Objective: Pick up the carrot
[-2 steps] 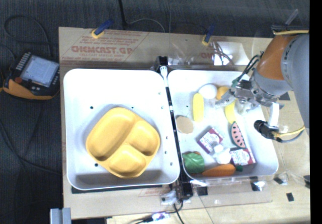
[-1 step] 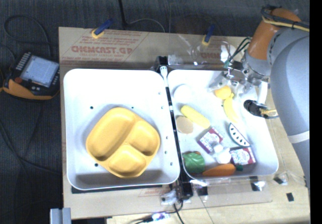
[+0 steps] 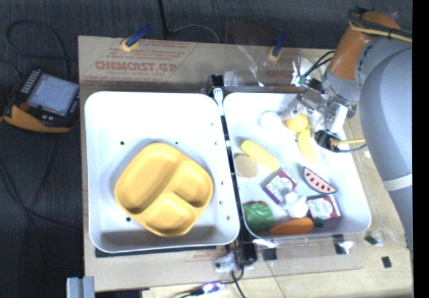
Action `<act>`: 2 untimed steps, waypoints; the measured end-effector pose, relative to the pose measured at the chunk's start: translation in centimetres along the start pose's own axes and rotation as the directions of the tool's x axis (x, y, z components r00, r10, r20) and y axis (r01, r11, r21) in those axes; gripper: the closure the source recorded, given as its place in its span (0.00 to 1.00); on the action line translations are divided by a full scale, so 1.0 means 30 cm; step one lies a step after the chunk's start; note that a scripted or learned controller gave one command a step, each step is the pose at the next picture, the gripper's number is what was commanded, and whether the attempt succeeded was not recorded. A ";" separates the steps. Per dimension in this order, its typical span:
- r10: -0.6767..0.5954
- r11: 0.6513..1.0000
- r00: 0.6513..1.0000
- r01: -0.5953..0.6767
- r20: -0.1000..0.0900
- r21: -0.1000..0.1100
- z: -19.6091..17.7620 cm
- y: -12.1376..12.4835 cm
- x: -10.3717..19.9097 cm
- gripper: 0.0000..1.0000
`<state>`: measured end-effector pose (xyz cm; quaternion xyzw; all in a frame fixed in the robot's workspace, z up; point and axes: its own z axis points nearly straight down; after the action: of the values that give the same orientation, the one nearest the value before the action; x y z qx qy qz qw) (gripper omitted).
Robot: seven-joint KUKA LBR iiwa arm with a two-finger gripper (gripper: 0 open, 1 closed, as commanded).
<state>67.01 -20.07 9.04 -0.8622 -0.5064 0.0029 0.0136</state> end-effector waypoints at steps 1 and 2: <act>-0.256 0.966 0.966 0.256 0.021 -0.030 0.006 -0.022 0.037 0.00; -0.257 0.966 0.966 0.258 0.022 -0.034 -0.033 -0.020 0.039 1.00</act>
<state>67.09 -18.77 10.04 -0.7891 -0.6142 -0.0005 -0.0061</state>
